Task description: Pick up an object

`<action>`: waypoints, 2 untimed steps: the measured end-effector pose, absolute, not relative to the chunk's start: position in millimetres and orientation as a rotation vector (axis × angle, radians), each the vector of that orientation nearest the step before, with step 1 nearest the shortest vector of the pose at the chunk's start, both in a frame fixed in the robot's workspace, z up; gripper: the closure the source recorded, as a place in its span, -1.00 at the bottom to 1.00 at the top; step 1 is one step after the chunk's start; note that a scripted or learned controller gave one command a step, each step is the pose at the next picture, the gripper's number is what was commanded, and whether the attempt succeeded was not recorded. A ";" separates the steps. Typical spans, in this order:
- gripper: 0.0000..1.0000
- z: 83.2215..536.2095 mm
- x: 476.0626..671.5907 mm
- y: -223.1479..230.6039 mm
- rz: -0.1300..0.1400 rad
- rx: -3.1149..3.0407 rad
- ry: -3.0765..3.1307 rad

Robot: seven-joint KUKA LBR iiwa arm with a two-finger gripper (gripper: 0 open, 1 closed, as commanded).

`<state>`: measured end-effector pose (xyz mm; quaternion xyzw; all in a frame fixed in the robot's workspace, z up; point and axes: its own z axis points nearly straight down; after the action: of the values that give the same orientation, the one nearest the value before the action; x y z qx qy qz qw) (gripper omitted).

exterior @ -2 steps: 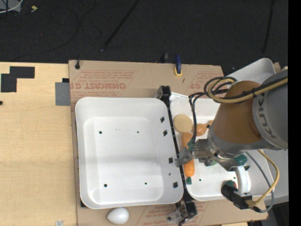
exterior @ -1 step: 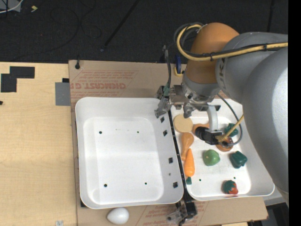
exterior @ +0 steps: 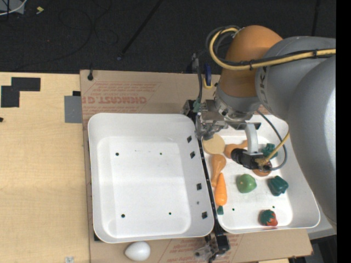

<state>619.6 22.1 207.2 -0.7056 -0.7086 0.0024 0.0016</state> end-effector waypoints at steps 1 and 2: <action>1.00 216.4 619.5 22.0 0.012 -2.208 -2.228; 1.00 206.8 590.1 9.1 0.007 -2.220 -2.217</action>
<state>590.1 9.1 206.8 -0.7075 -0.7067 0.0024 0.0021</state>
